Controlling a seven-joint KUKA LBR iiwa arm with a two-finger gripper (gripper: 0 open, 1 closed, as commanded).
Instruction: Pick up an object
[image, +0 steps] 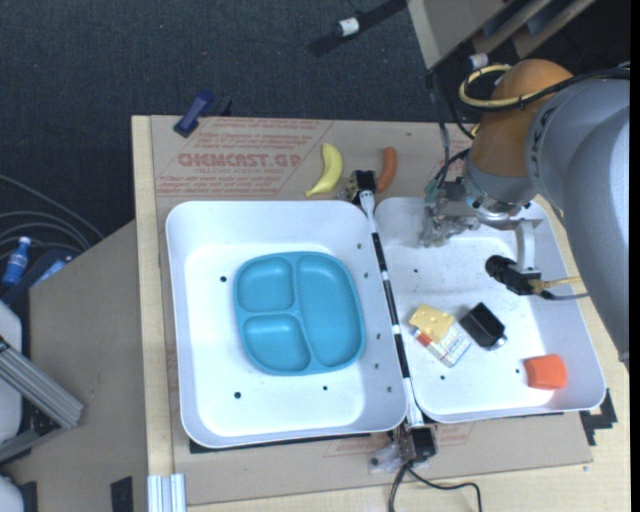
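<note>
**Hand down in the right bin's far corner, grip unreadable**

Camera view, looking down on both bins. The arm (590, 150) swings in from the right, orange band up top. Its hand (437, 230) sits low over the far left corner of the right bin (470, 390), close to the divider between the two bins. Released or clenched? I cannot tell from this angle.

The things to pick lie in that same right bin, nearer the camera and apart from the hand. A yellow wedge (431, 321) touches a small packet (447, 345) with red on it, both near the divider. A black block (482, 325) lies tilted just beside them on the right. An orange block (545, 372) sits alone, well apart, toward the near right corner.

Over in the left bin (180, 230) there is one item: a blue divided plate (298, 312) with three compartments, lying flat in the middle.

Beyond the bins, on the printed cardboard surface (240, 150), a banana (325, 170) lies just past the left bin's far right corner. An orange sausage-shaped thing (385, 168) lies near it to the right. A small blue object (195, 113) sits at the far left edge of the surface.
</note>
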